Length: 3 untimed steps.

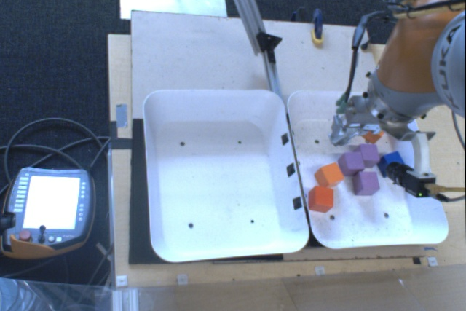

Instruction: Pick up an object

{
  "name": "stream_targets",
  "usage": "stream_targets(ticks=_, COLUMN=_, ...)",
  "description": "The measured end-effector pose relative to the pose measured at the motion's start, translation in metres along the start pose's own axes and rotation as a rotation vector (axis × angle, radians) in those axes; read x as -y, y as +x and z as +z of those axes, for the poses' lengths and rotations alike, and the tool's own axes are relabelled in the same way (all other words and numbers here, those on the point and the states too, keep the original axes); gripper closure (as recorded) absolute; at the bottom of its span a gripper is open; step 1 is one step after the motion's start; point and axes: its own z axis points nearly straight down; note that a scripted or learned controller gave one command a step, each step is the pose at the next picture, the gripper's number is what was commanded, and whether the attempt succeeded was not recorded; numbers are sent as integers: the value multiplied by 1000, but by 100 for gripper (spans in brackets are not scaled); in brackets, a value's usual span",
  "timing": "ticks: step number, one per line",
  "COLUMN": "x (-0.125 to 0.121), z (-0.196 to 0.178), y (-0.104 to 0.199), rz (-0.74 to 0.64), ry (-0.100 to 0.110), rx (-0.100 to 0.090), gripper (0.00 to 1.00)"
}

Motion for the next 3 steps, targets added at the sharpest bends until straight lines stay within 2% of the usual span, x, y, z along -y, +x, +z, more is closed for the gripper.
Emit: stream_targets(ticks=3, x=-79, z=-2, y=147, rz=-1, ry=-1, rx=-2, gripper=100)
